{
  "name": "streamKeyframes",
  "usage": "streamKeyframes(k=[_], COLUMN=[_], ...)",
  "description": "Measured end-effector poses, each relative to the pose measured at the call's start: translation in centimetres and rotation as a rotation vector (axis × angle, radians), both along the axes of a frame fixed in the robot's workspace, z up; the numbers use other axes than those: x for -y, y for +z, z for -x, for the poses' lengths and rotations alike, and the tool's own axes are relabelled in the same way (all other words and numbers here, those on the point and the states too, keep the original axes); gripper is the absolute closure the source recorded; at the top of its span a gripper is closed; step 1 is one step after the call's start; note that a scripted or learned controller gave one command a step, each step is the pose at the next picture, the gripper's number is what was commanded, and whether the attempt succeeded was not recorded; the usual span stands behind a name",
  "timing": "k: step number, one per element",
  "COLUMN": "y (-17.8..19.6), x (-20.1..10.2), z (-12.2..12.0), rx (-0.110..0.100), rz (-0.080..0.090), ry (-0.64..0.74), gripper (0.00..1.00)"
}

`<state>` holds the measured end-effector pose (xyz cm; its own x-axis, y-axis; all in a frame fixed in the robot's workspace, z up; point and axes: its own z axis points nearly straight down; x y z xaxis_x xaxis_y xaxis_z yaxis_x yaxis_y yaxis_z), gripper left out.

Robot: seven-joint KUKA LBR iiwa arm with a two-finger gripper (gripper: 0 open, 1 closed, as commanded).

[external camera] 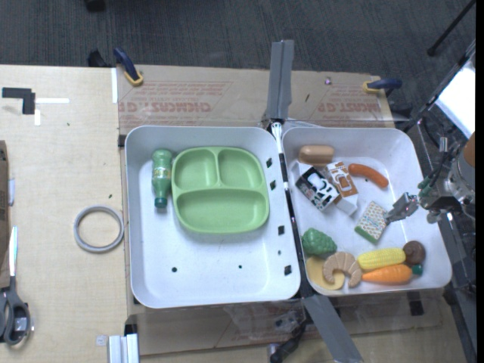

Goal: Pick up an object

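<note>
The pincer (402, 207) hung just right of the small green-and-white speckled packet (372, 221), its long axis tilted; open or closed, I couldn't tell.

The grey arm (454, 184) is cut off by the right edge; metal scissors (13, 312) are cropped at the left.

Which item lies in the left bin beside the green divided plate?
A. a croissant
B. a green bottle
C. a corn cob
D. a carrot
B: the green bottle lies just left of the green divided plate in the left bin, while the carrot, croissant and corn cob all lie in the right bin.
</note>
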<state>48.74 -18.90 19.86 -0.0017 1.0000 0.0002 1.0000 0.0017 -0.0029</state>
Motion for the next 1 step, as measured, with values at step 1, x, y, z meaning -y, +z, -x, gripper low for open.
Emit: streamKeyframes(k=[1], y=[-0.02], x=[3.33], z=[-2.33], rx=[0.002], rz=[0.001], ry=[0.185], gripper=[0.00])
